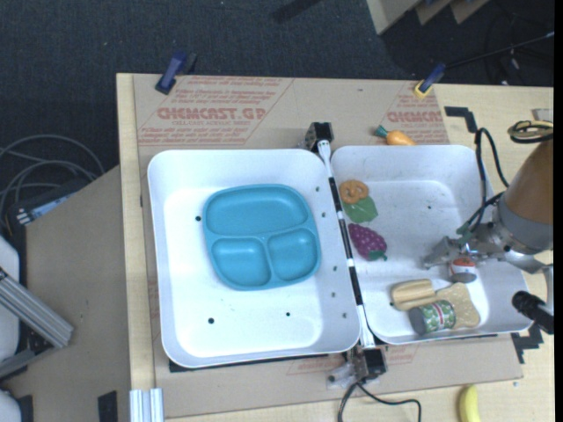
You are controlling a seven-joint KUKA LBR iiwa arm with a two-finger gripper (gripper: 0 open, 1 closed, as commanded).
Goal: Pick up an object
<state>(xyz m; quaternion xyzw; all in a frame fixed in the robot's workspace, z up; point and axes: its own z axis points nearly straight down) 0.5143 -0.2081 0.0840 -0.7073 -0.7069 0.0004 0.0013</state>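
Observation:
The right bin (413,170) holds several small objects. An orange and green toy (355,200) lies by its left wall, with a purple bunch of grapes (368,241) just below it. Near the front lie a tan bread roll (412,292) and a small can (432,317) resting on a tan slice (464,306). My gripper (451,259) hangs over the bin's right half, just above and to the right of the roll. It is open with nothing between its fingers. The arm (530,200) comes in from the right.
The left bin (176,236) carries a blue divided plate (261,236). An orange toy (398,136) lies on the cardboard behind the right bin, and a yellow piece (469,403) lies in front. Clamps (174,71) sit at the back edge. A black cable (482,152) runs along the right bin's rim.

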